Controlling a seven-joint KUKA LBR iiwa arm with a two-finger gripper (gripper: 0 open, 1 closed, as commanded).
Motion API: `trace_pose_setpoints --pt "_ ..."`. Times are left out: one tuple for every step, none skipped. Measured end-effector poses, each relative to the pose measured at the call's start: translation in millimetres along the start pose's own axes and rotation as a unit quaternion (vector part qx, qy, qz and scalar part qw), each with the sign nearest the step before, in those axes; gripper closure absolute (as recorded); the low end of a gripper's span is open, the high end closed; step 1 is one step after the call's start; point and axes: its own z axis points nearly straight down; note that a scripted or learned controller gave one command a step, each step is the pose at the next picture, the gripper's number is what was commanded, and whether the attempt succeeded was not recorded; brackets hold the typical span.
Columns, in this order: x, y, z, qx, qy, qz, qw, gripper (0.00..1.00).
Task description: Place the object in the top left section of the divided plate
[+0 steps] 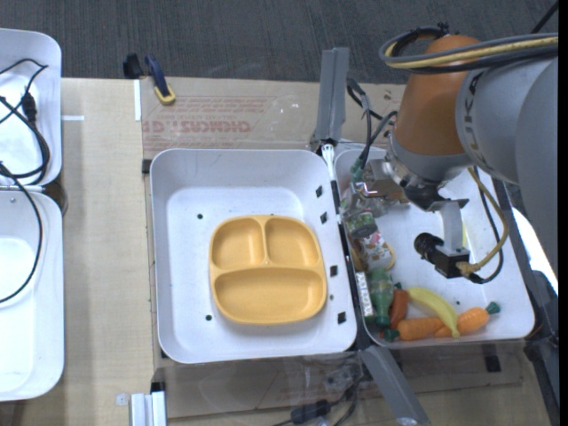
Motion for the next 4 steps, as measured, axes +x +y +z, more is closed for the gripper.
trace_pose_setpoints --pt "66.8 -24.0 10.2 0.001 0.0 -0.14 0.9902 1.0" --pt "117.9 57.8 -13.6 0.0 0.0 -0.087 0.9962 1.0" --pt "189.0 40.3 32.8 0.001 0.0 -0.101 0.9948 1.0" --pt "179.9 4.5 11.4 0.001 0.0 -0.089 0.996 1.0"
